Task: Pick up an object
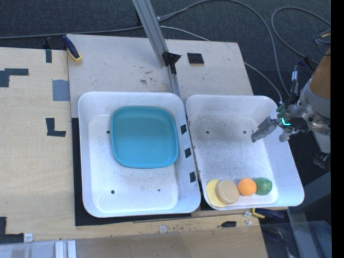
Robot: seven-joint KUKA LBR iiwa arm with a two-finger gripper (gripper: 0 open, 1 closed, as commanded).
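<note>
Along the front wall of the right bin (215, 112) lie several small items in a row: a yellow flat piece (212, 193), a tan round piece (227, 191) resting partly on it, an orange ball (247, 187) and a green round item (263, 185). My gripper (273, 132) hangs over the right bin's right rim, well behind those items. It is open, with one grey finger (263, 129) pointing left over the bin floor and nothing between the fingers.
A blue square plate (144, 136) lies in the left bin (91, 160). A metal pole (153, 28) slants down to the gap between the bins. Cables loop on the dark floor behind the right bin.
</note>
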